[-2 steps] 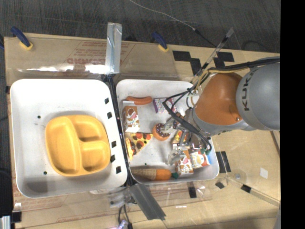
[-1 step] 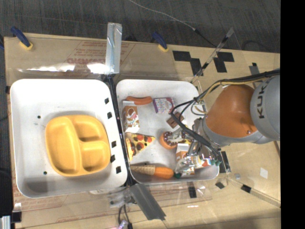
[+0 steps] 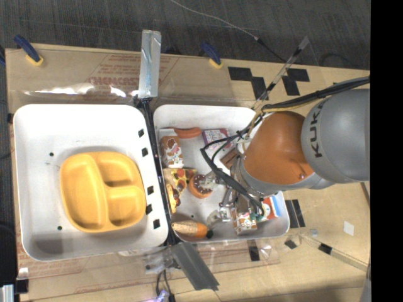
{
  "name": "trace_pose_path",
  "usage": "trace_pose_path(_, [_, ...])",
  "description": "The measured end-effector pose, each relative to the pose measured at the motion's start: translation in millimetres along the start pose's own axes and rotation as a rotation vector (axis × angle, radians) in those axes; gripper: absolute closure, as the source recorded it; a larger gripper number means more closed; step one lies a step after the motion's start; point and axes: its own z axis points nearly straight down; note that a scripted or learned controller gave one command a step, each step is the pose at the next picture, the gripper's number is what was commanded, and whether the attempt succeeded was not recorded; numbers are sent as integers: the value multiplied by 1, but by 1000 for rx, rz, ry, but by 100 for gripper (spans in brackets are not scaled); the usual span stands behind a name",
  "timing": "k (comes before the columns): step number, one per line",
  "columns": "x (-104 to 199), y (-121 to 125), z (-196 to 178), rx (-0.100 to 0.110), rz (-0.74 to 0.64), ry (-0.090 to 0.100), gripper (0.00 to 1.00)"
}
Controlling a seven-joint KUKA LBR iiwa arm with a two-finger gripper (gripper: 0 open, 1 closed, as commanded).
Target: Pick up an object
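Observation:
My gripper (image 3: 228, 211) reaches down into the right bin (image 3: 189, 113), near its front edge, under the arm's orange band. Its fingertips sit among small items: a colourful carton (image 3: 247, 221) just to the right and a brown-and-orange bread-like piece (image 3: 189, 230) to the left. Further back lie a round orange-rimmed item (image 3: 201, 185), a pizza-slice toy (image 3: 175, 184), a small brown packet (image 3: 170, 151), an orange piece (image 3: 187, 132) and a purple-white packet (image 3: 215, 134). The wrist hides much of the bin's right half.
The left bin (image 3: 38, 124) holds a yellow divided tray (image 3: 101, 190). A dark divider (image 3: 153, 168) runs between the bins. Cables (image 3: 277, 83) trail from the arm toward the back right. Blue clamps (image 3: 29, 50) hold the cardboard bench cover.

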Motion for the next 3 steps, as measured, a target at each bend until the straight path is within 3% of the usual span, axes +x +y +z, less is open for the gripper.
trace_pose_path(1, [-75,-18,-6,-1,15,19,0])
trace_pose_path(2, [-23,-56,-2,-2,22,19,0])
trace_pose_path(3, [-30,-40,4,-1,12,19,0])
